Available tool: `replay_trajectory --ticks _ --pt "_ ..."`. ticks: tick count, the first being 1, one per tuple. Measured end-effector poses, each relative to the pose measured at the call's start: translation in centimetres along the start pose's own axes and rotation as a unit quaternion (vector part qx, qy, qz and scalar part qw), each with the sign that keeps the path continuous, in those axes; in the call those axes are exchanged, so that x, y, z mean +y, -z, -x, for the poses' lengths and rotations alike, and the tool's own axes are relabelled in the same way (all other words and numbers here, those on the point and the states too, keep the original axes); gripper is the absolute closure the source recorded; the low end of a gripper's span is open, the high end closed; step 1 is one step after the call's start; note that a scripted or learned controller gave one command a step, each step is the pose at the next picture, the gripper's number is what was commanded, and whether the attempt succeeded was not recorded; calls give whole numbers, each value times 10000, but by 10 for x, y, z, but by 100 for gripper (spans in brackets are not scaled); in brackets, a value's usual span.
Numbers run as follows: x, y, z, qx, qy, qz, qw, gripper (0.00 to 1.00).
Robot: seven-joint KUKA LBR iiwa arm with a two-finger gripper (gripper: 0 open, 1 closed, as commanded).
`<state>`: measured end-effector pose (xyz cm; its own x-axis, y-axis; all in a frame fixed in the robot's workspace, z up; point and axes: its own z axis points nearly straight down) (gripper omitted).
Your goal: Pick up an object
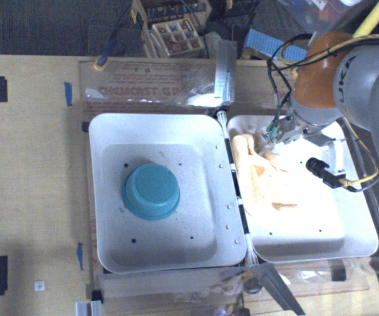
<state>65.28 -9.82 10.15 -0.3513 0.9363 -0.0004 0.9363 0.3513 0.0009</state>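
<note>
You see the pincer [273, 135] low over the pale cloth [268, 180], likely to grasp it, though you cannot tell its state.

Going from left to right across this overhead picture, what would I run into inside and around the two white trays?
Left white tray → blue bowl → right white tray → pale cloth → tool → orange band of the arm.

Arm [357, 71]: cut off at right edge. Gripper [273, 135]: fingers too small and blurred to read. Right bin [321, 242]: contents washed out by glare, pale shapes unidentifiable.
</note>
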Motion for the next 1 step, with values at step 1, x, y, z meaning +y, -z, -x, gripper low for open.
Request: replay_trajectory --ticks 1 --pt "0 0 0 -2 -2 0 10000 0"
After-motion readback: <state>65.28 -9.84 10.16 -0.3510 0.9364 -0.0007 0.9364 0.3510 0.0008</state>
